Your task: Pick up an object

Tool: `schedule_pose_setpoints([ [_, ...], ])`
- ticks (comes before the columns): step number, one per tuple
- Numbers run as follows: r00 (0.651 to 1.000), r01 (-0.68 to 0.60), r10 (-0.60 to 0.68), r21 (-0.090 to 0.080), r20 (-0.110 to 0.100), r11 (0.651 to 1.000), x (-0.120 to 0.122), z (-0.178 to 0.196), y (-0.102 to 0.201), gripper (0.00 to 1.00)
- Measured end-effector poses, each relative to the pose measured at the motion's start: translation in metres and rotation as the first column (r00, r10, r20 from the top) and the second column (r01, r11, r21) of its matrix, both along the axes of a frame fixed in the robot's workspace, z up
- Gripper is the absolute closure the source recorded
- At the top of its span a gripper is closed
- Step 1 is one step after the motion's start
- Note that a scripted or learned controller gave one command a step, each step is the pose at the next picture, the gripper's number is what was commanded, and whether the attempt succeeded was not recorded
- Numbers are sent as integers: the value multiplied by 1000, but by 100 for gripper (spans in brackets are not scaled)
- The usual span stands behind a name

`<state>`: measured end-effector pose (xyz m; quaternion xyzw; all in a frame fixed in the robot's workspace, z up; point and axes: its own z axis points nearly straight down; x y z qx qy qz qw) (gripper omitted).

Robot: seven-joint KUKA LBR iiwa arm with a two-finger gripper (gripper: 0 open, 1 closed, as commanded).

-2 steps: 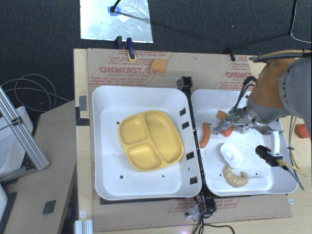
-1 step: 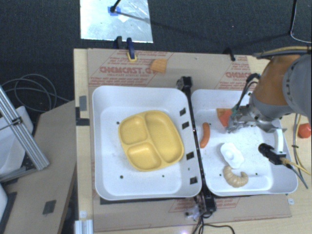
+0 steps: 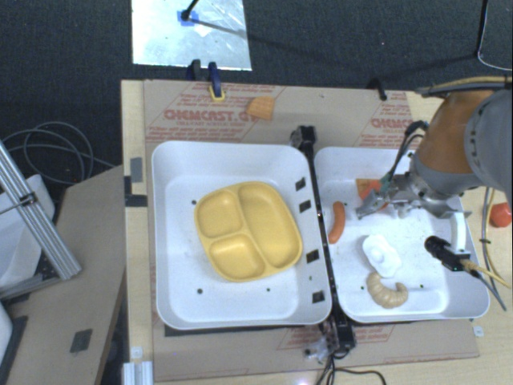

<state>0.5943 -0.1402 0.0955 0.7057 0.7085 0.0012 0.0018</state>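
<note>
Sausage (image 3: pixel 337 222) lies in the right bin (image 3: pixel 473 299), close to the divider, unlifted, so your pick is not yet done. The jaws (image 3: pixel 375 204) hang low just right of it, near an orange piece (image 3: pixel 368 188); you cannot tell how wide they stand. A white block (image 3: pixel 380 255) and croissant (image 3: pixel 388 291) wait nearer the front.

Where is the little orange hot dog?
In the camera view, the orange hot dog lies in the right bin, close to its left wall, left of the white bottle.
</note>
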Motion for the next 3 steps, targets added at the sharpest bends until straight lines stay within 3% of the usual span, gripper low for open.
schedule_pose_setpoints([
  [1, 1000, -2, 2, 0, 1, 1000, 46, -10, 3, 0],
  [2, 1000, -3, 3, 0, 3, 1000, 45, 1, 3, 100],
  [3, 1000, -7, 7, 3, 9, 1000, 23, 115, 75, 100],
])
